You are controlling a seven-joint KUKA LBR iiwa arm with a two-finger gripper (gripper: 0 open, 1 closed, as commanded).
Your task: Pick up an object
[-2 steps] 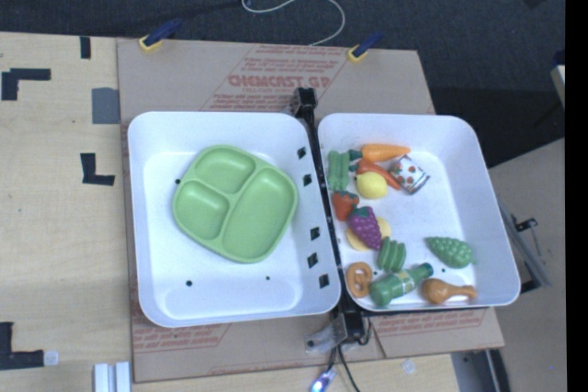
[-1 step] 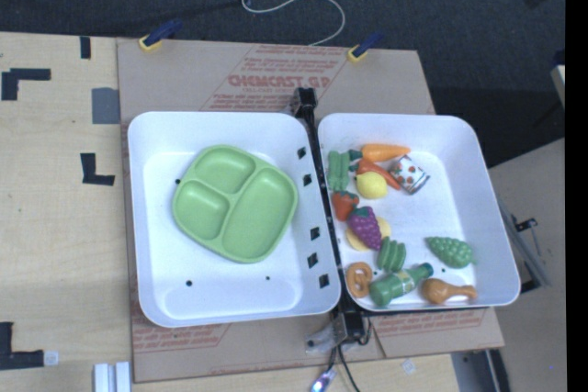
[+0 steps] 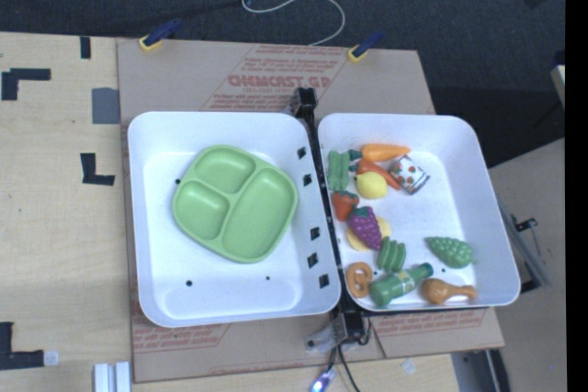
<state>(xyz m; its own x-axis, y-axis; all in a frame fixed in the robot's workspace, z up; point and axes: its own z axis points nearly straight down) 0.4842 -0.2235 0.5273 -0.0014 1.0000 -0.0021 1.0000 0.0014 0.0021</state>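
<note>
The robot's hand cannot be judged here, open or closed. The shallow white right-hand bin holds the toy food: an orange plastic carrot near its far edge, a yellow lemon, a purple bunch of grapes, a green bottle, a brown pretzel and a tan drumstick near its front edge. The white left-hand bin carries a light green three-compartment plate. Both bins sit on brown cardboard over the tabletop.

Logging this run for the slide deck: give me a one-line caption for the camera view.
Green divided plate in the left bin; toy foods crowd the right bin along the divider.
</note>
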